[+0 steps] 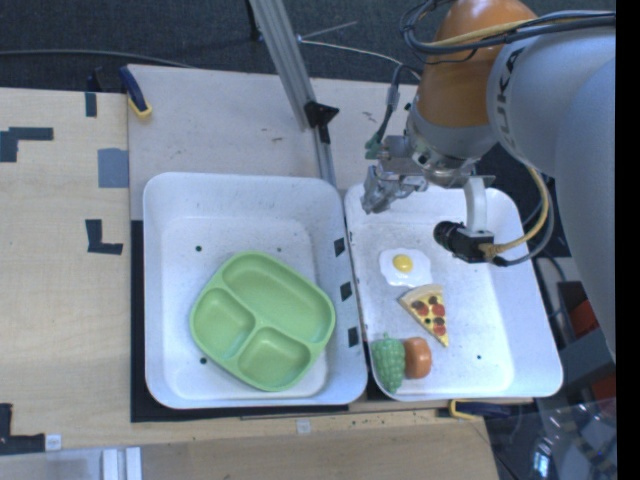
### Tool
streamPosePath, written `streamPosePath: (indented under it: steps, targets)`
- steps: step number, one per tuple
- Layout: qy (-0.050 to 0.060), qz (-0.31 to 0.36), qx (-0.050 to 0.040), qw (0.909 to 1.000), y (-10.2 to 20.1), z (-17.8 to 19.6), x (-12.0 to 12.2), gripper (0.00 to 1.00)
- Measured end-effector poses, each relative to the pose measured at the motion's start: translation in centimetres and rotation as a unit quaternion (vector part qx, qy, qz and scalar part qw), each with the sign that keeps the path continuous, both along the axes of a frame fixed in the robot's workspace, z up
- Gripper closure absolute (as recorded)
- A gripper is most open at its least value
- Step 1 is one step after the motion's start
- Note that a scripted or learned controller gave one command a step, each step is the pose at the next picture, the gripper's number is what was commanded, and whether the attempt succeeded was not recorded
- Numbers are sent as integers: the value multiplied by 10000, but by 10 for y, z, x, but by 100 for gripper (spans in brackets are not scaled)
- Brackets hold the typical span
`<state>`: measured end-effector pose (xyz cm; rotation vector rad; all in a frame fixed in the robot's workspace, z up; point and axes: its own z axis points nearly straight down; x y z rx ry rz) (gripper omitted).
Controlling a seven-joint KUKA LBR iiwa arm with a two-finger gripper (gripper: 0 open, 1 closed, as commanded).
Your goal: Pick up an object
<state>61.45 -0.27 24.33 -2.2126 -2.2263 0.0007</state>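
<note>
1. Hand (385, 190) hangs over the far left corner of the right bin (525, 298), nothing visible between its fingers.
2. Right bin: fried egg (404, 265), pizza slice (427, 313) just nearer, green-and-orange vegetable (401, 359) at the near left corner.
3. Left bin (165, 268): green divided plate (262, 320).
4. Both bins sit on the surface (60, 308).

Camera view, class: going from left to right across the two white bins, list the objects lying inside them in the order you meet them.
Green divided plate → green-and-orange toy vegetable → pizza slice. The fried egg overlaps both toys in left-right position, so it is left out.
</note>
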Motion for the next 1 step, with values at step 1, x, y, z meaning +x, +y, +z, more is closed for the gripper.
streamPosePath:
  steps: [1]
  targets:
    - [7,1,-3,10000,53,-15,-9,100]
